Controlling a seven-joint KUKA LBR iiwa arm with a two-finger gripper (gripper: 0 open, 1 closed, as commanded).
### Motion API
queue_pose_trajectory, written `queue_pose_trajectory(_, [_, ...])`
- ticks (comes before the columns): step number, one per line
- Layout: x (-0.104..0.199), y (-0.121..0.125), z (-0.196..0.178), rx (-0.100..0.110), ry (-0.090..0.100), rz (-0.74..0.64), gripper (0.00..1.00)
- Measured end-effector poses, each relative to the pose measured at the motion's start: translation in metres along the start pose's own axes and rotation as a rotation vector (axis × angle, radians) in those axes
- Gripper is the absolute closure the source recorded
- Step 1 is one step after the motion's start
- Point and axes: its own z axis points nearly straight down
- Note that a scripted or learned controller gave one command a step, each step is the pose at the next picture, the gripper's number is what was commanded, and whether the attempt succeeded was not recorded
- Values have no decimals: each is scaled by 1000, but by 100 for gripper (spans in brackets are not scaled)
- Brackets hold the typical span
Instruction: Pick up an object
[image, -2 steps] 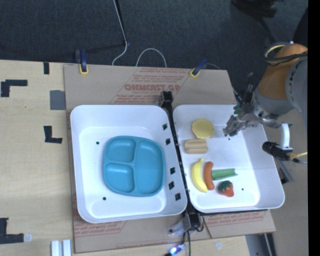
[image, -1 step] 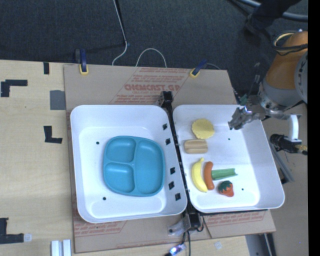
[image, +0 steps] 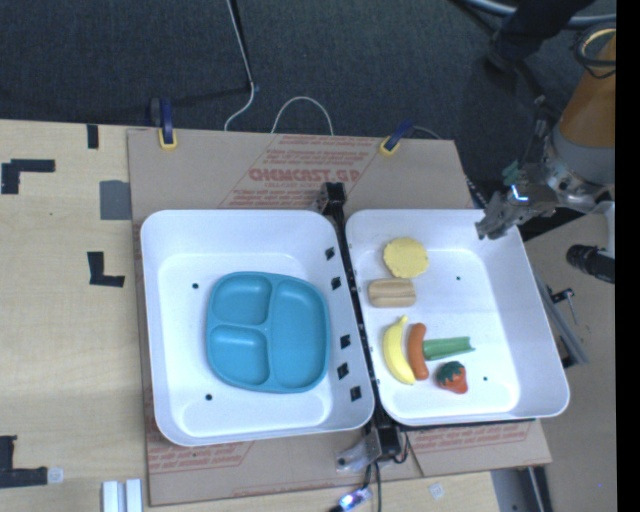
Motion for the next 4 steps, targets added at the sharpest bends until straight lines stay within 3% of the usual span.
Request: queue_pose_trajectory(4, [194,-47,26,8,3,-4,100])
